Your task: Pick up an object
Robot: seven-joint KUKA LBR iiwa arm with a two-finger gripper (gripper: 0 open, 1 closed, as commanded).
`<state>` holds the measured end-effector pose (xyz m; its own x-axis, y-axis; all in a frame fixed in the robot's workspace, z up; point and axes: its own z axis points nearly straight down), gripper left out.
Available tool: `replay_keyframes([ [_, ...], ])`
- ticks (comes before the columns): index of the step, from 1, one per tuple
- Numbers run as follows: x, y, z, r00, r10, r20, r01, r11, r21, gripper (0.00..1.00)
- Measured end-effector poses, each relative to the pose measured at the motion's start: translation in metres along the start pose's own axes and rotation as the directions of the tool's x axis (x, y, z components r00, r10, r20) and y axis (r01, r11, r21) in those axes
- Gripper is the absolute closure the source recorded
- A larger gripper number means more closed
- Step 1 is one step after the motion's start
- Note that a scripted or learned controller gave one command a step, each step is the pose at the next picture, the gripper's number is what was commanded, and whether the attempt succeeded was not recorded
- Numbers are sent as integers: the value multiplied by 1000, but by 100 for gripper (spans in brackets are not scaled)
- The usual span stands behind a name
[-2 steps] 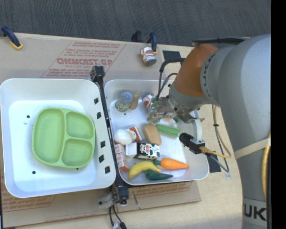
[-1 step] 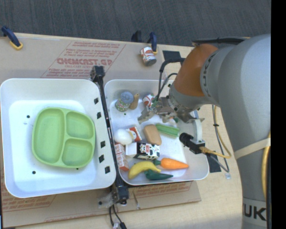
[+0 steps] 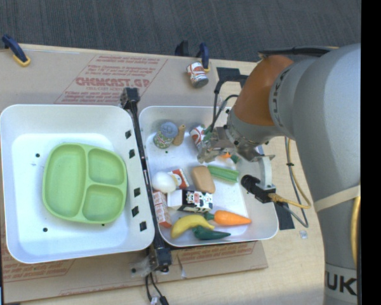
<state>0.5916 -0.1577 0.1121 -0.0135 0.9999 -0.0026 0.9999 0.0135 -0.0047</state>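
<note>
Camera view, overhead at a slant: desk (image 3: 63, 75) carrying two shallow white bins side by side. Left bin (image 3: 13, 170) holds one green divided plate (image 3: 84, 183), lying flat near its middle. Right bin (image 3: 263, 224) holds the pickable stock, loosely scattered and so open to a grab from above: banana (image 3: 190, 223), carrot (image 3: 231, 218), dark green pepper (image 3: 211, 234), white egg-like item (image 3: 163, 182), tan bread-like piece (image 3: 203, 179), small printed carton (image 3: 197, 199), round greyish item (image 3: 166, 134), green stick (image 3: 223, 173). A small can (image 3: 197, 74) stands outside, on the desk behind the bins. Gripper (image 3: 209, 150) hangs low over the right bin's upper middle, just beside a red-and-white item (image 3: 197, 135); whether it is open, closed or holding anything I cannot tell, as the wrist blocks it. The arm's bulk hides the bin's right rim.
</note>
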Motion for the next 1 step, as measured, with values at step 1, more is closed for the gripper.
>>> replay_keyframes([
  [1,21,-37,-88,1000,8,-2,-8,1000,-5,100],
])
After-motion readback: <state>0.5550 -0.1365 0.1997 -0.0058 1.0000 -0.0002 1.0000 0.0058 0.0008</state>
